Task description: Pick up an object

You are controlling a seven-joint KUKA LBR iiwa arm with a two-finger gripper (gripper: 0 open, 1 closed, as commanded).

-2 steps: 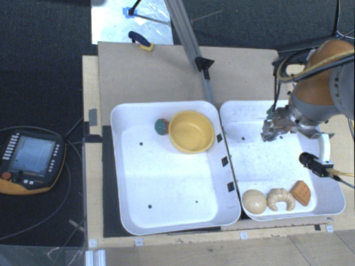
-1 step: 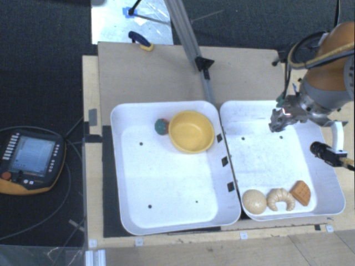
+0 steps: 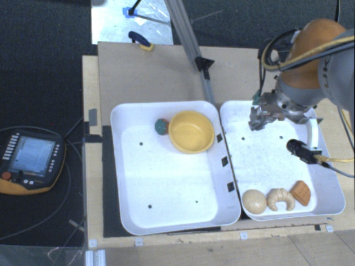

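My gripper point(image 3: 258, 119) hangs over the upper part of the right bin point(image 3: 333, 204), above bare white floor, and nothing sits between its tips. Whether it is spread or pressed together I cannot tell from this slant; the tips read as one dark cluster.

What I could pick lies well apart from me. Along the near wall of the right bin sit a bun point(image 3: 254, 201), a croissant point(image 3: 281, 199) and a waffle point(image 3: 300, 192), nearly in a row, the bun and croissant touching or almost so. In the left bin point(image 3: 127, 204) a yellow bowl point(image 3: 191, 132) rests near the top edge, with a small green ball point(image 3: 161, 126) just beside its left rim.

I judge the risks this way. If I drop straight down from here, I close on nothing. If I go for the row, the crowding may make me nudge a neighbour or pinch two at once, and the bin wall close behind them could catch a tip. The bun looks round and may squirt out. The bowl looks wide for my grasp unless I take its rim, and the ball may roll against it.
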